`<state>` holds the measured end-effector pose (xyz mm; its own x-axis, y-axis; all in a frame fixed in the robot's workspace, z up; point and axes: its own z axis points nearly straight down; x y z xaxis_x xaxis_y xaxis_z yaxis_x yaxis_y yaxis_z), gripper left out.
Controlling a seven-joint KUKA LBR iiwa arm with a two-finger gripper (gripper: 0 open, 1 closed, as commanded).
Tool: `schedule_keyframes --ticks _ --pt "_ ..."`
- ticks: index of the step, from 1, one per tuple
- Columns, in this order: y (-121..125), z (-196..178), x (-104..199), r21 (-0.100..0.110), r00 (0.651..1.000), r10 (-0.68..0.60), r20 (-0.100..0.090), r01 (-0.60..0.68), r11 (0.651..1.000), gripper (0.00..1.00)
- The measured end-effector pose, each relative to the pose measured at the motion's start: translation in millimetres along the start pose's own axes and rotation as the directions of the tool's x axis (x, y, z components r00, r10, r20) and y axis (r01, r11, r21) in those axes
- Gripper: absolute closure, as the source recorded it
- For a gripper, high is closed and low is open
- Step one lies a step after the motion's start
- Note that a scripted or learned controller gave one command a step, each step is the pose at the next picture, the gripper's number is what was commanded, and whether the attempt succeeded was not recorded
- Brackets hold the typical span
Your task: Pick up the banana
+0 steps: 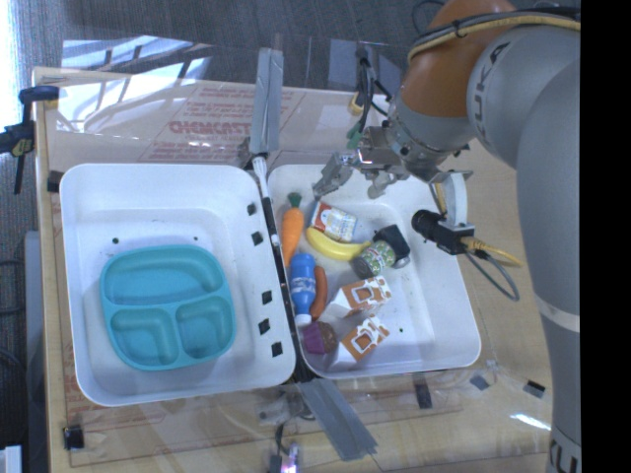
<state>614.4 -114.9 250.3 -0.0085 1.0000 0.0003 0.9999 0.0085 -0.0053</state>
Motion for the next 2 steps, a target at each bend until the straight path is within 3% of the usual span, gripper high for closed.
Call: schedule_keyframes --ticks 1,2 --pt "-28.3 108.0 -10.5 0.001 0.997 0.072 0.001 -0.072 0.997 0.0" --pt "-19.9 151.0 -24.8 -0.012 0.994 0.106 0.002 -0.106 0.994 0.0"
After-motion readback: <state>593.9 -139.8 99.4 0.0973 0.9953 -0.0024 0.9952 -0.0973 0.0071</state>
